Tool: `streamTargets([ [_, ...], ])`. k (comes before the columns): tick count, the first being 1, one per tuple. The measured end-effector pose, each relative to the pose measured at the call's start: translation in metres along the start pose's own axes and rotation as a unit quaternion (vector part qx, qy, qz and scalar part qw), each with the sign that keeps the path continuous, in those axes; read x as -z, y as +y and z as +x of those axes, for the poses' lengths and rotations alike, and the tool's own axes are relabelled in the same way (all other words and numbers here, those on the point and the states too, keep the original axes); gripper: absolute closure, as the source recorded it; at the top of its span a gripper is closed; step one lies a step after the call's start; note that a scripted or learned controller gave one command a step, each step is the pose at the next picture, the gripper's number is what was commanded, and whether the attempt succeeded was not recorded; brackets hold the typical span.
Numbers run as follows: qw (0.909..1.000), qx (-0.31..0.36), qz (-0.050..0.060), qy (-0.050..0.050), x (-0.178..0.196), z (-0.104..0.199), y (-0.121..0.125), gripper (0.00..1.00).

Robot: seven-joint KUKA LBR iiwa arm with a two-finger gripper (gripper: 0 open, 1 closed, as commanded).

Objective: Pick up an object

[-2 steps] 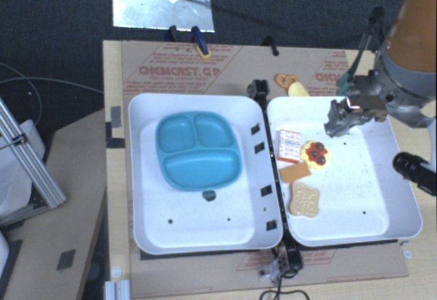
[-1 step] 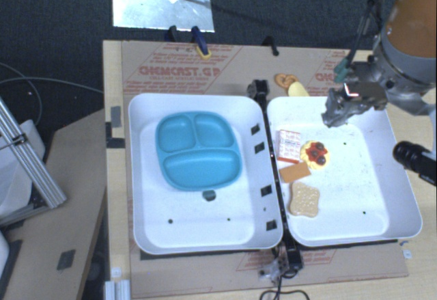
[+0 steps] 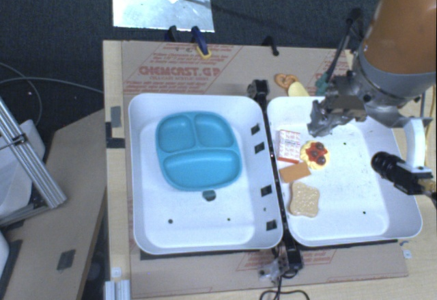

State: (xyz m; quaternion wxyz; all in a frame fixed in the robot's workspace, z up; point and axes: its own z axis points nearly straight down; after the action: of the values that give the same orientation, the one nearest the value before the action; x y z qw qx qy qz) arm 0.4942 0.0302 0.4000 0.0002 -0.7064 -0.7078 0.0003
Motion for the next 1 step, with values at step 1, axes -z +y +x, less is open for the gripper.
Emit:
streamTargets([
  [1, 1.0, 0.0, -0.001, 0.0, -0.0141, 0.0021, -0.0068, 1.0],
])
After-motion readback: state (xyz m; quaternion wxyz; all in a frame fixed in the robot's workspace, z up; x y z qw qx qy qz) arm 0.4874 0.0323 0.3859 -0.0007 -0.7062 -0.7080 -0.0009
